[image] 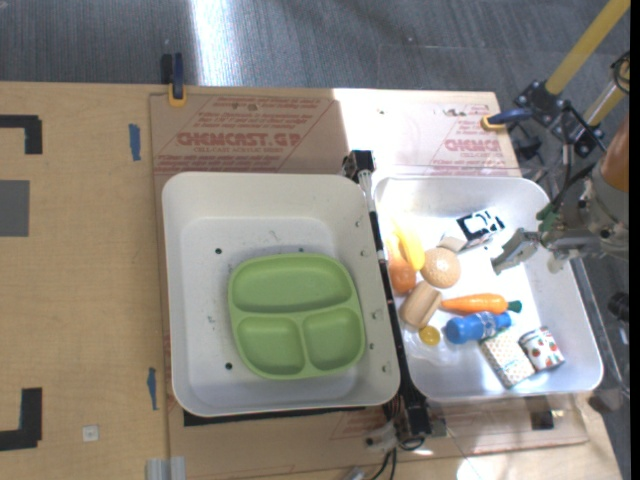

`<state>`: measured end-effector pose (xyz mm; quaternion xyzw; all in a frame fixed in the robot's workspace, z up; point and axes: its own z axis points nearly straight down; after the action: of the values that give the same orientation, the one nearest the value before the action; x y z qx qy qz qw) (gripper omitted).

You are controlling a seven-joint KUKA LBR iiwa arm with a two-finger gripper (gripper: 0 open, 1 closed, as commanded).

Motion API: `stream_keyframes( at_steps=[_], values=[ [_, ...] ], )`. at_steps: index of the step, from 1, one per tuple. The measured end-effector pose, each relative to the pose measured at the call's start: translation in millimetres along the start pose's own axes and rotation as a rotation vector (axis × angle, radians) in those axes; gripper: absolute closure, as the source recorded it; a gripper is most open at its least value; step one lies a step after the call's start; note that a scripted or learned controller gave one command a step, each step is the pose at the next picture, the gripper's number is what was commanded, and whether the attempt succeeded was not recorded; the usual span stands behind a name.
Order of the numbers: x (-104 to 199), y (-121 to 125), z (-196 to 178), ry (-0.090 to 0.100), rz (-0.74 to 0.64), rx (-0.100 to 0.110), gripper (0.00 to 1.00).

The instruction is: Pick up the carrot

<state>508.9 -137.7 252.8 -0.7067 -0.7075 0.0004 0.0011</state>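
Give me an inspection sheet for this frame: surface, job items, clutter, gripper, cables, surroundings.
Surface: cardboard-covered bench, two white bins; left bin holds a green divided plate.
Job's things: carrot lying flat in the right bin, untouched.
Clutter: blue bottle, yellow banana, beige ball, small cartons, crowded around the carrot.
Grippers: gripper over the right bin, above the carrot, holding nothing.
Cables: dark cables along the arm at right.
Surroundings: grey floor, orange clamps at the bench's far edge.
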Motion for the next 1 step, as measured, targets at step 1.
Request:
stream_keyframes(
  at_steps=[1],
  values=[
    [-23.3,17.0,150.6,-0.005,-0.033,-0.012,0.00]
  ],
)
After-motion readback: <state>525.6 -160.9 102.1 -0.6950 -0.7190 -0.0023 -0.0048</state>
